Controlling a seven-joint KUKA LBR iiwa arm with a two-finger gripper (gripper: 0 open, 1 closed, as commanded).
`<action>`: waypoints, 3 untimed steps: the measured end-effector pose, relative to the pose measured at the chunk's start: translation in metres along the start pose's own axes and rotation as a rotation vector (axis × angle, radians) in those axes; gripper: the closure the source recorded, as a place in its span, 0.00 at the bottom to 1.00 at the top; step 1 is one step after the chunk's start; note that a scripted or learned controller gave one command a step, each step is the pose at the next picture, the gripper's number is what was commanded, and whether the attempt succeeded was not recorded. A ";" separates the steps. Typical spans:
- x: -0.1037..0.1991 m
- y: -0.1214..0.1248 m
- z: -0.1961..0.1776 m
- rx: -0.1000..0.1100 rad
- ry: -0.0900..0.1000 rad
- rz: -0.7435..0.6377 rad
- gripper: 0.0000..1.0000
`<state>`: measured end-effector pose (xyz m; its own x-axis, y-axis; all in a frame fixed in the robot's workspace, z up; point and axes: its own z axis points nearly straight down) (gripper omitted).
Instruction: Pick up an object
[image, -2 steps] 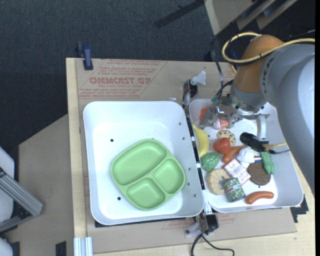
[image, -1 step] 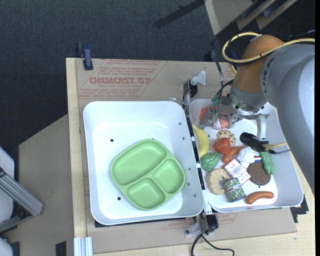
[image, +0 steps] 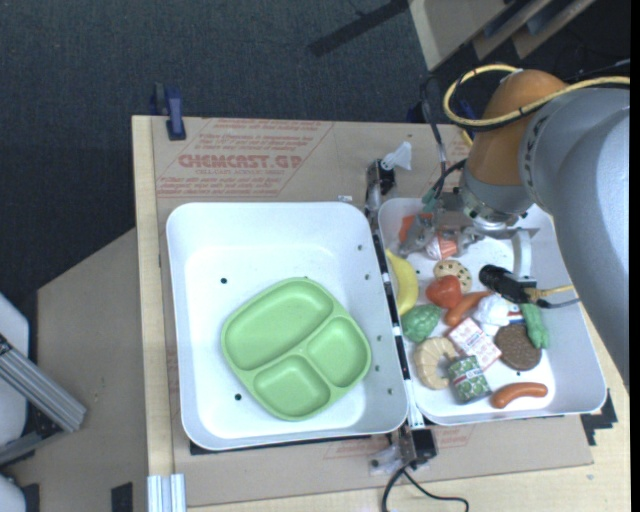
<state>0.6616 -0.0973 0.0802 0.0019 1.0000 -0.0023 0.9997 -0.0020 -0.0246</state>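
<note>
My gripper (image: 441, 236) is low over the far end of the right bin (image: 585, 372), below the grey wrist and its orange band. Toy food is crowded into this bin. Just left of the gripper lies a small orange-red piece (image: 407, 230), and a red-and-white item (image: 447, 246) sits right under it. Nearer the front I see a yellow banana (image: 405, 281), a speckled cookie (image: 452, 270), a red tomato (image: 444, 292) and a green broccoli (image: 420, 322). Nothing is visibly held.
The left bin (image: 200, 260) holds a green divided plate (image: 294, 347). Toward the right bin's front are a tan cracker (image: 434, 361), a brown patty (image: 517, 347), a red sausage (image: 518, 394), a green pickle (image: 534, 326) and a small green box (image: 466, 379).
</note>
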 end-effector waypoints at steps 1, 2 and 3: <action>-0.010 0.001 0.000 -0.003 0.007 -0.002 0.00; 0.001 0.001 0.000 -0.003 0.002 -0.001 0.00; -0.016 0.001 0.000 -0.005 0.006 -0.001 0.00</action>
<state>0.6625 -0.1133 0.0800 0.0009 1.0000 0.0037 0.9998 -0.0008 -0.0195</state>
